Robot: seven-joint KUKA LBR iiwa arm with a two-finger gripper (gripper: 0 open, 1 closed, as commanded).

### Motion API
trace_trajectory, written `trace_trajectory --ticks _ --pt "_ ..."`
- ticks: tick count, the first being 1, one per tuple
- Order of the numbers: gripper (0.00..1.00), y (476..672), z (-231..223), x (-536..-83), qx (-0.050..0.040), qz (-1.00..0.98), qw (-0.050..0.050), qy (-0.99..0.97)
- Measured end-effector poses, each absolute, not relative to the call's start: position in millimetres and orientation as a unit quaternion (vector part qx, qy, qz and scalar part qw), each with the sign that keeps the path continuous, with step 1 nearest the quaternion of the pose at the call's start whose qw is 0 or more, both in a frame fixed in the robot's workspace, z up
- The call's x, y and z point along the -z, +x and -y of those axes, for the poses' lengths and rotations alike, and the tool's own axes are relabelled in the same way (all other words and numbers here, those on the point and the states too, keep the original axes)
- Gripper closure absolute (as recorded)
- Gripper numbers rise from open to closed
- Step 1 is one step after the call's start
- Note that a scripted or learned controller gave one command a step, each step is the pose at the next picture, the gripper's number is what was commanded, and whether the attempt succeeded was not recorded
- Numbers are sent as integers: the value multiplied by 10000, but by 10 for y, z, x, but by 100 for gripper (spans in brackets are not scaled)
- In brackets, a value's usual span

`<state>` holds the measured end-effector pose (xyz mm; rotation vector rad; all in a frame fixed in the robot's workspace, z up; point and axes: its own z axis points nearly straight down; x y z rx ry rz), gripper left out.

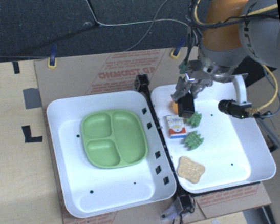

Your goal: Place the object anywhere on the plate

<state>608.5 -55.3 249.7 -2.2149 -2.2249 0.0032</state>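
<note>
Camera view: tool (185, 108) low in right bin (250, 163), fingers' spread impossible to tell. Likely target, small carton (176, 126), just beside it. Centre over carton, close squarely, lift clear, cross divider to green plate (115, 139).

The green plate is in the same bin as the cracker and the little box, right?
No. The camera view shows the green plate in the left bin, by itself. The cracker and the little box are in the right bin, where the pincer is.
</note>
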Motion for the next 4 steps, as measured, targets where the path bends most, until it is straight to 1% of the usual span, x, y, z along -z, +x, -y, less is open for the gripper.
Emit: trace_trajectory --ticks 1,2,3,4 --pt "100 6059 68 -2407 -7 7089 13 -7053" --pt "100 5924 -437 -2464 -5 7093 14 -7049" --pt "100 5858 -979 -2325 -14 7090 12 -7052" --pt "0 5862 -956 -2331 -12 7081 7 -7061"
